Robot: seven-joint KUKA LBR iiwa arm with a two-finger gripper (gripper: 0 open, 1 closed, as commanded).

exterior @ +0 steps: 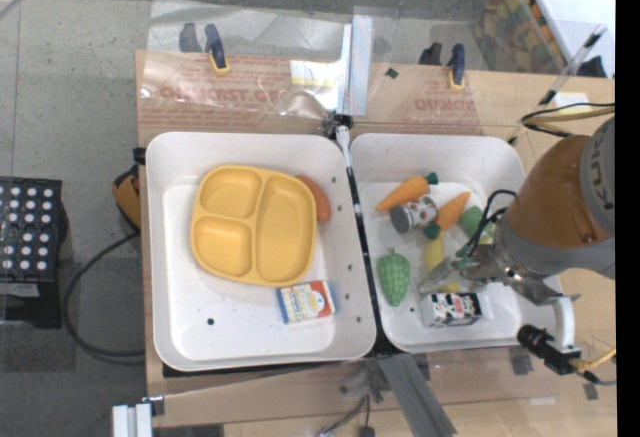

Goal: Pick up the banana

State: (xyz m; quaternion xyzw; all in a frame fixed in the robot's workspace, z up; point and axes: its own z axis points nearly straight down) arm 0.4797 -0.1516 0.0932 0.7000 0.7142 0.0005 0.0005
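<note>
Yellow and small, the banana [434,250] lies in the right bin [500,160], near its middle, between a green leafy piece [394,277] on one side and the gripper [462,268] on the other. Above it stand a small grey can [408,217] and two carrots [403,193], close enough to crowd it. The gripper hangs low just beside the banana's lower end; whether its jaws are apart or together I cannot tell, and nothing shows between them.

To do the grasp well, it should come down across the banana's short width, not along its length, and settle at the middle so the curved body does not pivot out. The skin looks smooth plastic and probably slips, so a centred, firm close matters. The can and the black-and-white carton [452,306] are hard, glossy neighbours to keep clear of.

In the left bin [160,225] sits a yellow divided tray [254,224], matte and rounded, with a flat box [304,302] below it.
</note>
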